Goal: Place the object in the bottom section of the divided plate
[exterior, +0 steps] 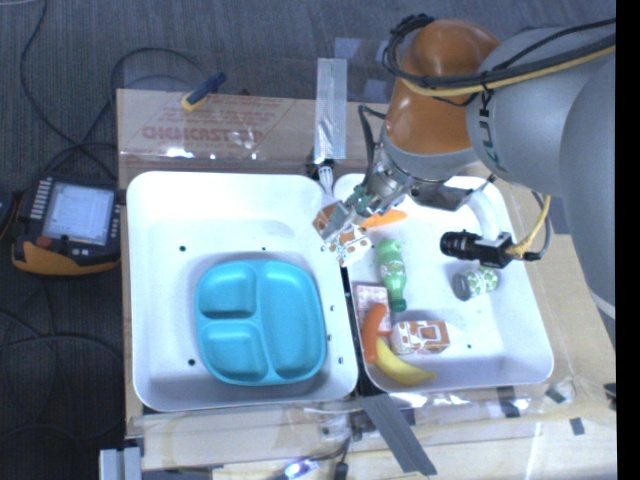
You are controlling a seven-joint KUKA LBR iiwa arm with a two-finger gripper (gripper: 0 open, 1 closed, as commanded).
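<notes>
Camera view: the gripper [343, 223] hung over the seam between the two bins, its fingers clamped on a small orange-and-white object [333, 222]. The blue divided plate [262, 320] lay in the left bin [160, 228], near but not beneath the load. Judged risk: the hold looked shallow, so an early slip could drop the object onto the bin wall. In the right bin [520, 338], clear of the route, lay a green bottle [392, 271], a banana [398, 368] and a carton [420, 337].
</notes>
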